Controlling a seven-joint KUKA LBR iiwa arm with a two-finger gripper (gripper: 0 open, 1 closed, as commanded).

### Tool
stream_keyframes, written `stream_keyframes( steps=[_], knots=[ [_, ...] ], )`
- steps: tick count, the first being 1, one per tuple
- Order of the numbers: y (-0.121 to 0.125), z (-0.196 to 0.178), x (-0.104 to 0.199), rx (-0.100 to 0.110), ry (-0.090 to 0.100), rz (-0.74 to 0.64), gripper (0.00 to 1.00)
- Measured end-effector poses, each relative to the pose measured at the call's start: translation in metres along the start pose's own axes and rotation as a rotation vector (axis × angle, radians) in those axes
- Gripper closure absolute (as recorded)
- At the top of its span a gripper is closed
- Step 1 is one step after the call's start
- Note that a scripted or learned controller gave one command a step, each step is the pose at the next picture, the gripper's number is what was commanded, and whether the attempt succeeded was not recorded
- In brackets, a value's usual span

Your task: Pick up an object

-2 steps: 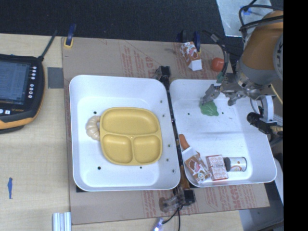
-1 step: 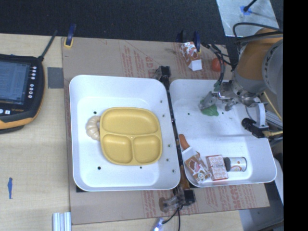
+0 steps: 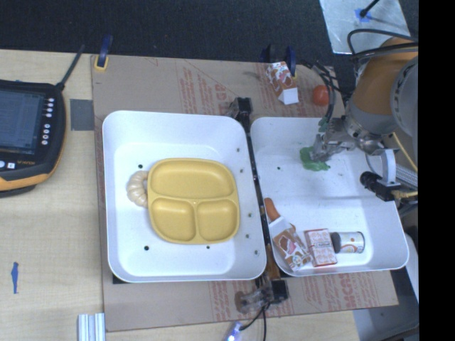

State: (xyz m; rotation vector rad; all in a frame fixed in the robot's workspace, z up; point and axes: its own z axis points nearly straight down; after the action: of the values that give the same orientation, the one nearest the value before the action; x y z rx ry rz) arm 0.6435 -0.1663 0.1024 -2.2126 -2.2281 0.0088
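Green object (image 3: 313,159) partly hidden under end effector (image 3: 325,146); beige item (image 3: 136,187) mostly behind yellow tray (image 3: 193,199).

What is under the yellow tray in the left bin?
A beige round thing pokes out from under the left edge of the yellow tray in the left bin. The tray covers the rest of it, so I cannot tell what it is.

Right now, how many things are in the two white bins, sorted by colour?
Yellow: 1, the divided tray
Cream: 1, the lumpy thing beside it
Green: 1, the thing under the claw
Orange: 1, the stick
Red-and-white packets: 2
Brown: 1, the bottle
Total: 7
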Motion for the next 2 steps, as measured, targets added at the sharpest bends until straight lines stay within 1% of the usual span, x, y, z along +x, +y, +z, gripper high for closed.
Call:
stream_keyframes(
  steps=[1,2],
  knots=[
    [-0.0631,-0.0572,-0.0361,-0.002,0.002,0.004,1.0],
    [-0.0633,-0.0565,-0.0355,-0.001,0.003,0.003,0.0]
  ],
)
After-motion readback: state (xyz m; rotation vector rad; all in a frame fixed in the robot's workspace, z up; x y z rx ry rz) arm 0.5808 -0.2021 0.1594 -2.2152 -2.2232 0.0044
